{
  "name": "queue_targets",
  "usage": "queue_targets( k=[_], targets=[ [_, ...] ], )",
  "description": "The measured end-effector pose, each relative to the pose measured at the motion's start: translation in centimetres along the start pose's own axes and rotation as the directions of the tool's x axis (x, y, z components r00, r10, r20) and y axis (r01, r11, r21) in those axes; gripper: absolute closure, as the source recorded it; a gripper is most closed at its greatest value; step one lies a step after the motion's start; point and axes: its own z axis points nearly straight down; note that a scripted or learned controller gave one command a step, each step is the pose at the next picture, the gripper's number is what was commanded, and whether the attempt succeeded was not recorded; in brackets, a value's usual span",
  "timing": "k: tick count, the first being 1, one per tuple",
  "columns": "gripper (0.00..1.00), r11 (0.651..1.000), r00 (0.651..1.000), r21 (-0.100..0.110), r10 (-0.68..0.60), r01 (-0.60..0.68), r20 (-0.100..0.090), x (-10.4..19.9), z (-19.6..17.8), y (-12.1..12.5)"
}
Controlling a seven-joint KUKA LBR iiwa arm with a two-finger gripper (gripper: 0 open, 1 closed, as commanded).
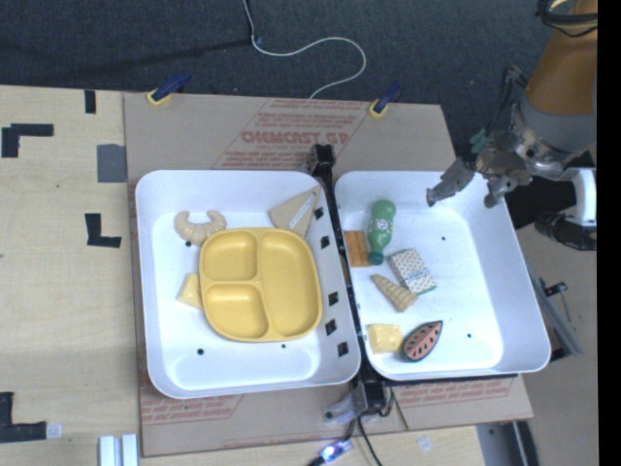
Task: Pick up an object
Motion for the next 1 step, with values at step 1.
queue_targets(
  k=[1],
  targets=[
    [0.0,1.0,1.0,-0.012,-0.003,0.003,0.002,0.04,-0.74,0.19]
  ],
)
